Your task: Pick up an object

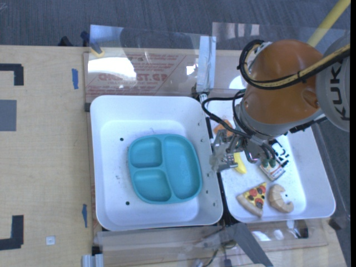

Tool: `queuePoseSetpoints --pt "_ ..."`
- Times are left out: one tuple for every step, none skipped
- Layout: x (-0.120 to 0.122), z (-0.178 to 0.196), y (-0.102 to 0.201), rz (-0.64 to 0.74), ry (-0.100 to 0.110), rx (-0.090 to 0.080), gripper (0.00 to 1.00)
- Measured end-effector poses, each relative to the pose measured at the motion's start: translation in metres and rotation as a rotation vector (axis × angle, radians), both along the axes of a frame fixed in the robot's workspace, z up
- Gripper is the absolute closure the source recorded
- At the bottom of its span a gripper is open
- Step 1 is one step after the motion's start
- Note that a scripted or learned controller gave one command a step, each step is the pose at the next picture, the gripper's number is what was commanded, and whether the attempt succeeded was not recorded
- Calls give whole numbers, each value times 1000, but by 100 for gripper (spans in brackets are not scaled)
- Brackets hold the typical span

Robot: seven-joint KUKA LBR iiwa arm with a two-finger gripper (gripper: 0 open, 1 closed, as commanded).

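Hand (225,156) low in right bin (317,202), beside pizza slice (253,198), croissant (279,198).

1. Divided plate (164,168): plain turquoise.
2. Left bin (105,149), right bin (317,188): white.
3. Pizza slice toy (252,199): tan crust, red topping, dark and yellow spots.
4. Croissant-shaped toy (279,198): beige-brown.
5. Small piece by the pincer (240,166): yellow.
6. Arm wrist band (281,82): orange.
7. Desk (39,166): pale wood, black corner marks, blue tape bits.

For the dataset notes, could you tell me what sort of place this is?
Probably a robot lab picking bench: a KUKA arm over two white bins, toy food such as a pizza slice, and blue tape marks.
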State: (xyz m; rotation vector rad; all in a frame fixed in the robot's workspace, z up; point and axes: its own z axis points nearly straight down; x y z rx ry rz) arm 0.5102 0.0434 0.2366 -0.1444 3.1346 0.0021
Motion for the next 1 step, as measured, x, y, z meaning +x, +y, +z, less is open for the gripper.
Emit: queuePoseSetpoints --pt "5 -33 9 -368 5 -1 100"
